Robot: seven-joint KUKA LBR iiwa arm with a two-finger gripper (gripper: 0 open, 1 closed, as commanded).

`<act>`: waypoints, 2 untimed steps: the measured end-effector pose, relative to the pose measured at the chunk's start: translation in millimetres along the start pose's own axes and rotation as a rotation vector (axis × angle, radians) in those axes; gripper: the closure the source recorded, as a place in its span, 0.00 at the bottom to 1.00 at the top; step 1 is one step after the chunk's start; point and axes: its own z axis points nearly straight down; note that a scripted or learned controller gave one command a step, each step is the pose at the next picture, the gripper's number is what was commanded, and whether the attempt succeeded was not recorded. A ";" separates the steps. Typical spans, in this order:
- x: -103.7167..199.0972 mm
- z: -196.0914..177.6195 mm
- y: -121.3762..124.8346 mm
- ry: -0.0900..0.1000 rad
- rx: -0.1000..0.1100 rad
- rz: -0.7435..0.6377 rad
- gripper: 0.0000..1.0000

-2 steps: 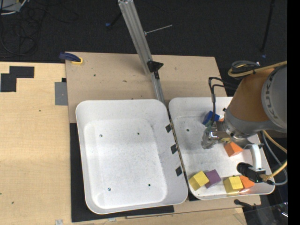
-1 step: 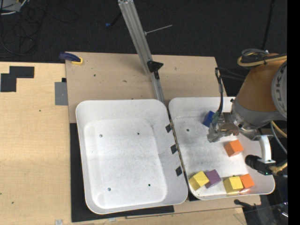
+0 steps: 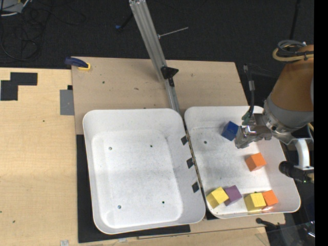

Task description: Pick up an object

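One gripper (image 3: 245,136) beside blue cube (image 3: 230,130), holding nothing visible.

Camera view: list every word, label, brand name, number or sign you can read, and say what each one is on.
None can be read. The blocks in the right bin, such as the blue block and the purple block, have plain faces. The left bin, the wooden bench and the arm show no legible writing.

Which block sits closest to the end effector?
The blue block, just left of the end effector; the orange block lies a little farther, below it.
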 end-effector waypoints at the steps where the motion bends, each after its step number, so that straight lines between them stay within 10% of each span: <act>1: 52.3 -3.5 -6.2 0.003 0.005 -0.004 1.00; 2: 100.1 4.0 6.7 0.002 0.006 -0.003 1.00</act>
